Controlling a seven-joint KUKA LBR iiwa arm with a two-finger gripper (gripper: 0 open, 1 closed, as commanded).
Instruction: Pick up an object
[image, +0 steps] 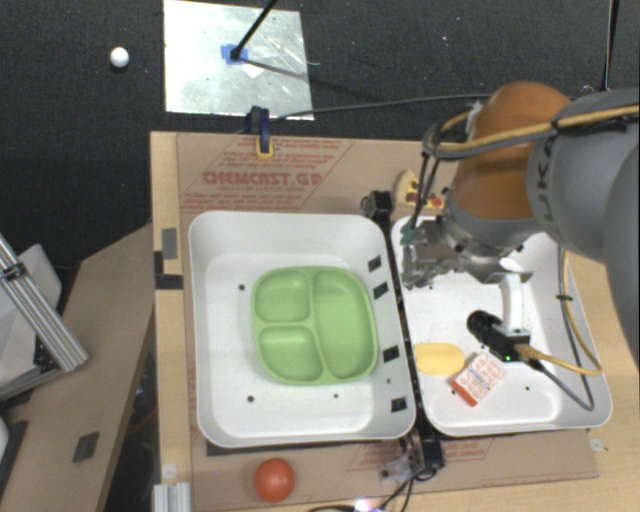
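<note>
Two-finger gripper (425, 262) sits low over right white bin (540, 400), near its left wall; fingers a dark blur, can't tell how far open or if touching anything. Grey arm w/ orange band (510, 150) hides bin's upper part. Flat yellow oval piece (440, 358) lies in right bin, long axis approx left-right. Small orange-white printed packet (479, 378) just beside it, tilted diagonally. Green three-compartment plastic tray (314, 325) in left white bin (215, 330).

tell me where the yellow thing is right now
In the camera view, the flat yellow piece lies in the right bin, near its front left corner, just left of a small orange-and-white packet and beside the divider between the bins.
</note>
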